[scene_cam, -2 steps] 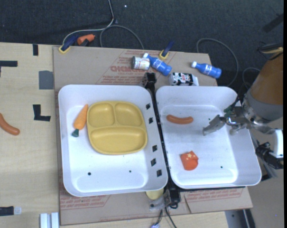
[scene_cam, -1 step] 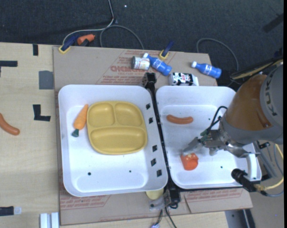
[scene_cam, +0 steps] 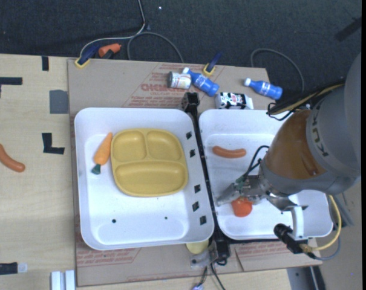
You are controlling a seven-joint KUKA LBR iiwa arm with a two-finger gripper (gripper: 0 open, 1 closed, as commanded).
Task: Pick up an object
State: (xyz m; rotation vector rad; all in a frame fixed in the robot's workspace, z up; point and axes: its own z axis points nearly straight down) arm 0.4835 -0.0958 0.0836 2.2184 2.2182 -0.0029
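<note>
Where the arm (scene_cam: 310,150) reaches from the right: over the right bin (scene_cam: 319,219), low at its front half.
Pincer (scene_cam: 240,192): down by the bin floor, fingers spread apart, nothing clamped between them.
Red tomato-like toy (scene_cam: 242,208): on the right bin floor, just beside the pincer tips, toward the front edge.
Sausage (scene_cam: 229,152): lying farther back in the right bin, apart from the pincer.
Left bin (scene_cam: 134,234): holding a yellow divided plate (scene_cam: 149,162), with a carrot (scene_cam: 102,150) just left of it.
Counter (scene_cam: 25,210): second sausage (scene_cam: 8,157) far left; small bottles (scene_cam: 204,83) behind the bins.
</note>
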